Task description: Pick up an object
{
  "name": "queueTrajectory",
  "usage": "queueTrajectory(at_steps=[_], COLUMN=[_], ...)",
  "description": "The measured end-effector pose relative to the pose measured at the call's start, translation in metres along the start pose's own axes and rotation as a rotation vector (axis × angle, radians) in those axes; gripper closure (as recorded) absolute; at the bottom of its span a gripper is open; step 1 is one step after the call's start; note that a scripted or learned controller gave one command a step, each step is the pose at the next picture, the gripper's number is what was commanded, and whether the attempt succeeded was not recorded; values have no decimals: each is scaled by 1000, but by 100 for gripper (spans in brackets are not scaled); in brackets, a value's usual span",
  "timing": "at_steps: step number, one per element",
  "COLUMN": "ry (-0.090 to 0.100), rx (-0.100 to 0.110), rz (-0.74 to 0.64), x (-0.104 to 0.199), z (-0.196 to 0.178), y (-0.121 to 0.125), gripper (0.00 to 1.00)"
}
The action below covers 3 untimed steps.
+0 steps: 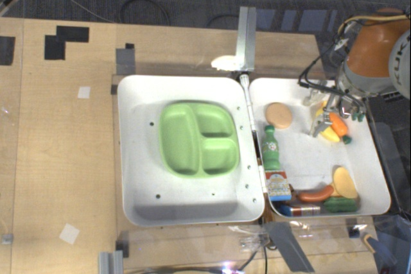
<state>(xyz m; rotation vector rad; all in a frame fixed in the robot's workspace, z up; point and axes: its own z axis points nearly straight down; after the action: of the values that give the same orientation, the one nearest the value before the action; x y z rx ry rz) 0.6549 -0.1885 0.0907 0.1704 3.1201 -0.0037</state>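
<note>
While the grey arm with its orange band (376,51) reaches over the right white bin (379,167), its tool (329,117) hangs at a small orange and yellow toy (335,128) near the bin's far right side; whether the tool is spread or pinching cannot be told. A round tan disc (279,115) lies nearby, a green bottle (270,147) beside the divider, and a green sectioned plate (198,138) fills the left bin (135,202)

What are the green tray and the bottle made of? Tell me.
Green tray: likely matte moulded plastic, with an even pale green colour, soft rounded compartment edges and no glare.
Bottle: probably glossy plastic, green with a paper-like label; too small to be sure.
</note>
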Motion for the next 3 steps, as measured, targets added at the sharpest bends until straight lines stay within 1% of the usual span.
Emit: queueTrajectory(at_steps=[1, 2, 3], ry=[-11, -12, 3], rx=[0, 2, -1], rz=[-8, -183, -183], x=[-3, 1, 4], z=[-14, -171, -162], y=[2, 15, 15], gripper=[100, 100, 0])
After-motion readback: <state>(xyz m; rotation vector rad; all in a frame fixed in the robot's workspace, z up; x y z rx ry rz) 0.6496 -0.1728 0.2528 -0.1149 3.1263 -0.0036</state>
